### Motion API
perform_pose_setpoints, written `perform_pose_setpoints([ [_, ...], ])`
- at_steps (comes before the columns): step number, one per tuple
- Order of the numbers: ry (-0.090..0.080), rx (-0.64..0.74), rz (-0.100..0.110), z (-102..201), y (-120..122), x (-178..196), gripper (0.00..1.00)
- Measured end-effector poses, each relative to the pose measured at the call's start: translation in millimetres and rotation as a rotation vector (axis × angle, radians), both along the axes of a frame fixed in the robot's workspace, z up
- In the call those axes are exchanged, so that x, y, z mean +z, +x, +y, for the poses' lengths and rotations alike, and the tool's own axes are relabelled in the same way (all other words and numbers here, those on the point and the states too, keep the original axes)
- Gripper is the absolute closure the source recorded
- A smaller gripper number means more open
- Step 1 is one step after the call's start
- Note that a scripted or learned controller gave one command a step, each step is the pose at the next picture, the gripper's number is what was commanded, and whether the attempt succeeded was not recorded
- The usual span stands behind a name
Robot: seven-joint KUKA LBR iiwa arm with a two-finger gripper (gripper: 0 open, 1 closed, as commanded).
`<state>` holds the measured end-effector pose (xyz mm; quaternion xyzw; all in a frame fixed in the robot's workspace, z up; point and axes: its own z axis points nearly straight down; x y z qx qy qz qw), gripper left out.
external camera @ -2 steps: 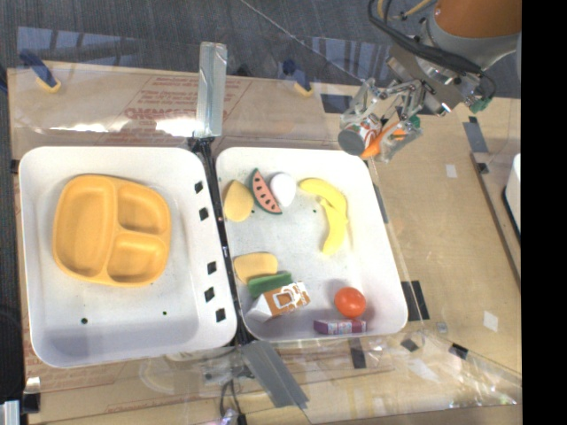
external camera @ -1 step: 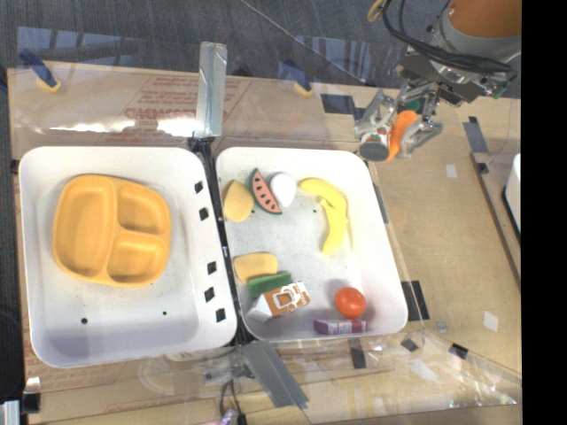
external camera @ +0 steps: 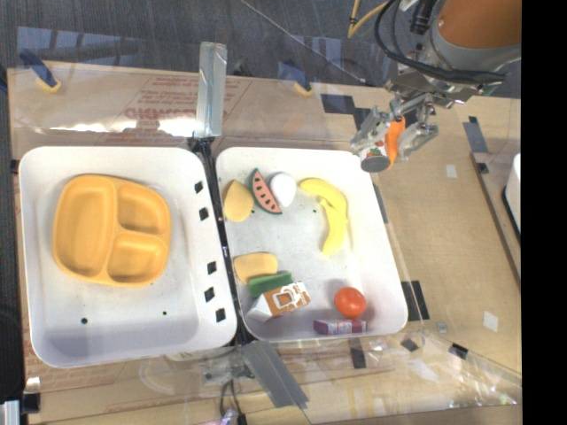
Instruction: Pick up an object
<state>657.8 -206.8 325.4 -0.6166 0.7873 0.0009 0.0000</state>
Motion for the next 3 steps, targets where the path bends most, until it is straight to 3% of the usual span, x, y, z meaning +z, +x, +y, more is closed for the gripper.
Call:
perform_pose_setpoints([
  [1, 0.001, 0.078, 0.001, -0.2, 0.0, -26.2, 1.00],
  [2, 0.005, 0.105, 0.008, 40.0, -10.5, -143.0, 1.00],
  [3, -0.001, 0.113, -0.007, 79.5, -15.9, -84.7, 1.00],
])
